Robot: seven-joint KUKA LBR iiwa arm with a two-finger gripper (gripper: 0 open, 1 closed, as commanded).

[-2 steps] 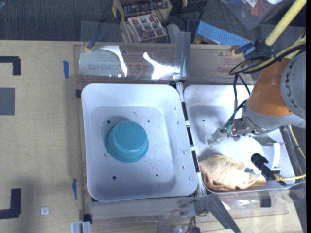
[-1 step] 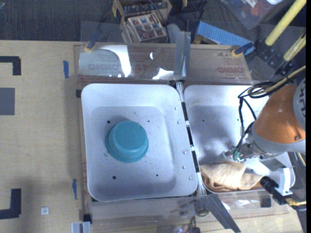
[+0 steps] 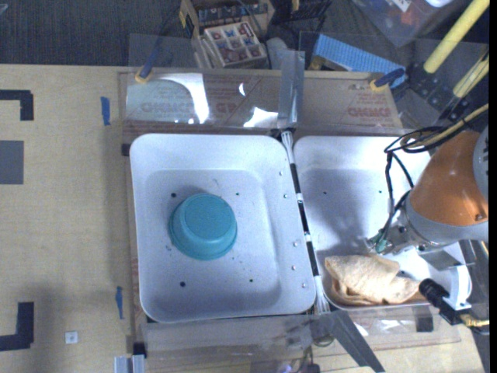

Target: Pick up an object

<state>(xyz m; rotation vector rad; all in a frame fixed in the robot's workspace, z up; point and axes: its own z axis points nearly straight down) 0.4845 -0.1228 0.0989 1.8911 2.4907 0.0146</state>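
A teal bowl [image 3: 203,224] sits upside down in the middle of the left bin [image 3: 155,162]. A tan flat bread-like object [image 3: 370,280] lies at the front of the right bin [image 3: 342,169], against its near wall. My gripper [image 3: 383,245] hangs over the right bin, just above the bread's back edge, under the orange band of the arm [image 3: 450,189]. Its fingertips are small and partly hidden by the wrist.
A metal divider [image 3: 299,208] separates the two bins. Clear panels and cardboard stand behind the bins. Black cables [image 3: 404,150] loop off the arm over the right bin's far right side. The wooden bench [image 3: 54,231] stretches to the left.
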